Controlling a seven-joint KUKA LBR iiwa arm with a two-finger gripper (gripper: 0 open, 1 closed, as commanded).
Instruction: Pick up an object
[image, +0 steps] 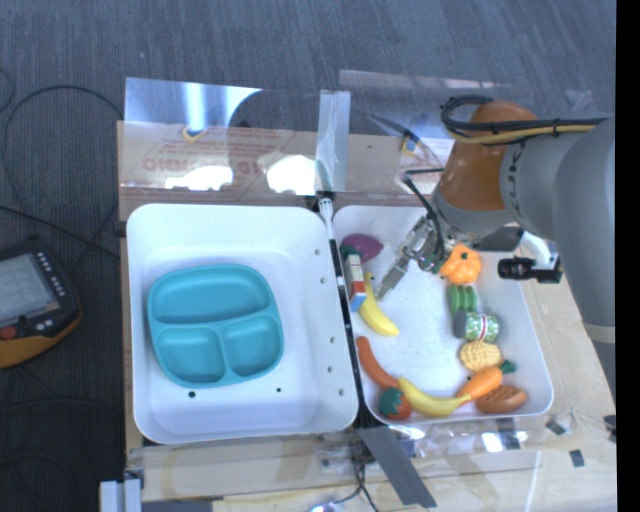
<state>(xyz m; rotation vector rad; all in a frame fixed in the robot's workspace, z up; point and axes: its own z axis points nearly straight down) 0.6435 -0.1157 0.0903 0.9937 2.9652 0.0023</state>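
The right bin (520, 300) holds several toy foods. A purple eggplant (362, 245) and a red-and-white tube (353, 272) lie by its left wall, with a small yellow banana (378, 316) below them. My gripper (388, 280) slants down to the left from the orange wrist band (480, 170); its tip hovers just above and right of the small banana, with nothing seen held. An orange pepper (460, 265) sits right beside the gripper body.
A green cucumber (462, 298), a corn cob (480, 354), a carrot (485, 380), a long banana (435, 399) and a red sausage (372, 362) crowd the right bin's lower part. The left bin (150, 400) holds a teal divided plate (213, 322).
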